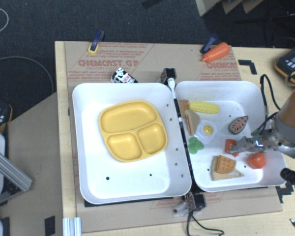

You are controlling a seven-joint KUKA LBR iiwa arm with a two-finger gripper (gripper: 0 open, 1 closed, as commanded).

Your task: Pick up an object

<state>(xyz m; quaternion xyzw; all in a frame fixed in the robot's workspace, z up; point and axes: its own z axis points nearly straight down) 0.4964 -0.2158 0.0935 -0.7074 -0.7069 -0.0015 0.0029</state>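
Two white bins are sitting side by side on the bench. The left bin (88, 176) is carrying a yellow divided plate (132, 130), lying flat near its middle.

The right bin (221, 88) is holding toy food: a corn cob (204, 107) near the top, a sandwich wedge (191, 121) beside the left wall, a fried egg (207, 130), a green leafy piece (194, 144), a watermelon slice (238, 124), a waffle piece (224, 165) near the front, a small red piece (229, 145) and a tomato (256, 160).

The arm is reaching in from the right. The gripper (246, 143) is hanging low over the right bin, just beside the small red piece and close above the tomato. The metal parts are blurring together, so whether the fingers are apart or together cannot be told; nothing is seen clamped between them.

An orange carrot (216, 52) is lying on the bench behind the bins.
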